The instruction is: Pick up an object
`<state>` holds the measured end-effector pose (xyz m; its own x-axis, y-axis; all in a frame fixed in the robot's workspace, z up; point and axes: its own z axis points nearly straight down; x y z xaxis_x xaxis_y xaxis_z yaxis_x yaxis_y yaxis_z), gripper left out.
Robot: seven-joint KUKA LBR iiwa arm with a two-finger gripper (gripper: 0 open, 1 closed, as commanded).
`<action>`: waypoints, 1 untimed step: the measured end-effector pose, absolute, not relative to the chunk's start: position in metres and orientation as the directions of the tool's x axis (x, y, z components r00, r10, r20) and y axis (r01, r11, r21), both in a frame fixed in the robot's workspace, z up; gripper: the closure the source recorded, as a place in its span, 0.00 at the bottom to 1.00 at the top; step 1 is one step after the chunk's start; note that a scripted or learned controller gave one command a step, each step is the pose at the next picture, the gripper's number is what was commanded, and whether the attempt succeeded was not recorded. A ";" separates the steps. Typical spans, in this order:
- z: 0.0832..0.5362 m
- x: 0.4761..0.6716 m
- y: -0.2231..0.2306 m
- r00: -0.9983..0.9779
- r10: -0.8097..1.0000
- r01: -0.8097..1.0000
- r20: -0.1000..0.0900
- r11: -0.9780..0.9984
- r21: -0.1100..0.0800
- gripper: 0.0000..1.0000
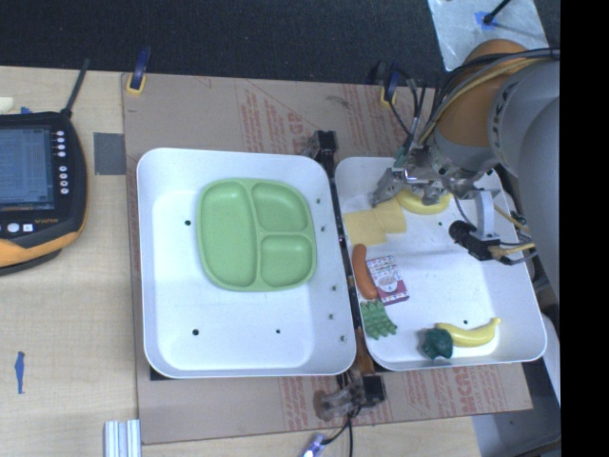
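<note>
- The grey arm with its orange band (476,112) comes in from the upper right of the frame and reaches down over the far end of the right shallow white bin (514,312).
- The two-finger gripper (411,187) sits low at the upper left part of that bin, right above a round yellow piece (425,201) with a pale centre; whether it grips that piece cannot be told, and its opening is hidden by its own metal body and cables.
- Just below and left of the gripper lies a flat pale-yellow slab shaped like a cheese slice (374,224), lying flat on the bin floor.
- Lower along the bin's left wall lies a reddish-orange toy sausage (362,270), lengthwise, with a small pink-and-white packet (387,279) just beside it on the right.
- Below these sits a green leafy toy piece (378,320).
- Near the lower right corner of the bin lies a yellow toy banana (471,334), curved, touching a dark green lump (439,345) at its left end.
- The left white bin (171,341) holds a light green plastic plate with three compartments (256,233), set in its upper middle.
- At the left edge of the frame rests a black and orange handheld control pendant (33,184) on the bench.
</note>
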<state>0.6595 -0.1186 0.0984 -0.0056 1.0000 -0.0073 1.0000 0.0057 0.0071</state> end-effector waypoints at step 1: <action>0.110 0.660 -0.121 -0.006 1.000 1.000 -0.010 0.006 0.007 1.00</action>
